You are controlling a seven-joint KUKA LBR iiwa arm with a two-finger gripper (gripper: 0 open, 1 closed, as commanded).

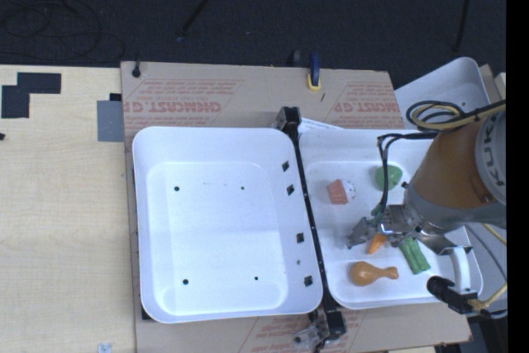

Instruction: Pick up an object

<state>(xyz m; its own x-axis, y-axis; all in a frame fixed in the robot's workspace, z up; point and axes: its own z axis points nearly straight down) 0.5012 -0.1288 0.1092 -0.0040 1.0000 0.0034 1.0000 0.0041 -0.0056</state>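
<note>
You had the grey arm with its orange band (450,169) reaching in from the right, over the right-hand shallow white bin (331,146). Its end effector (376,234) sat low in that bin, near the middle of the bin floor, and a small orange carrot-like piece (376,244) lay right at its tip. Whether the tips were spread or pressed together — you could not tell, because the metal parts blurred into the items around them. Nor could you tell whether the orange piece was pinched or merely lay beneath.

Just right of the tip lay a green stick-shaped plastic object (414,255), tilted, touching or nearly touching the end effector's body. Nearer the front rim of the same bin lay an orange-tan pear-shaped toy (369,273), its narrow end pointing right, apart from the tip. Toward the back of the bin sat a small reddish-brown block (336,193), with a tiny white object (350,191) just beside it on the right. A round green object (387,176) lay further right, partly hidden behind the arm and a black cable (384,157).

The left-hand shallow white bin (216,223) stood beside the first, their rims meeting along a black divider (302,211). Both rested on a sheet of brown printed cardboard (215,95) spread on the pale wooden desk (58,227).
</note>
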